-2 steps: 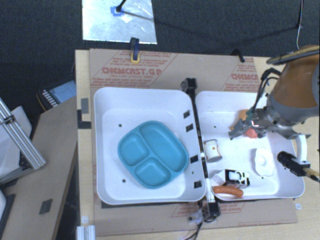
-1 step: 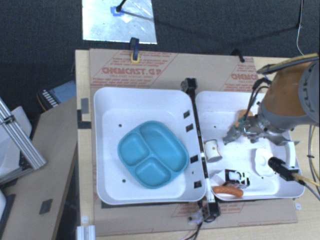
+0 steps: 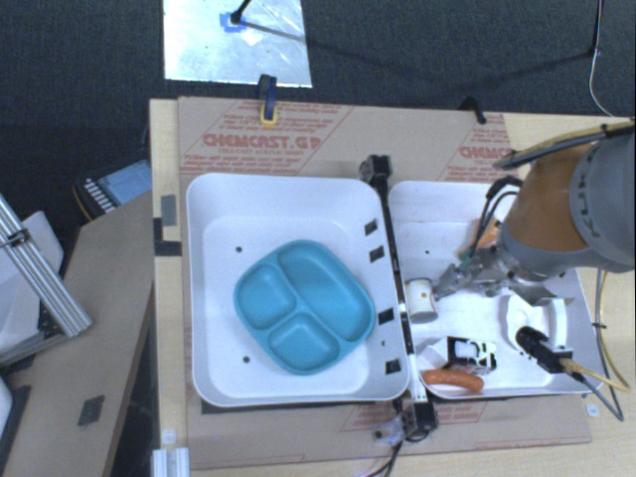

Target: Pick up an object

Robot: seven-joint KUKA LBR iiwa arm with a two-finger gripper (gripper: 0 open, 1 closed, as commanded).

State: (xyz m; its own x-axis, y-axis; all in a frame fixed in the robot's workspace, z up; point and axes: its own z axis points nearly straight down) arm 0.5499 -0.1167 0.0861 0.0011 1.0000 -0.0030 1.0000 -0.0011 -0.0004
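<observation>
you see the counter (image 3: pixel 328 132) carrying two white bins side by side. the left bin (image 3: pixel 214 266) holds a blue divided plate (image 3: pixel 303 306). the grey arm (image 3: pixel 571 207) reaches over the right bin (image 3: pixel 427 212), its hand (image 3: pixel 459 276) low near the bin's middle; you cannot tell its grip. just beside it lies a small white cup (image 3: pixel 419 299); nearer the front edge lie a black-and-white piece (image 3: pixel 469 350) and an orange sausage-shaped toy (image 3: pixel 452 379).

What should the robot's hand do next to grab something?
Probably dip a little lower toward the small white cup. The hand sits just right of it in the right bin, and nothing shows between its fingers yet.
</observation>
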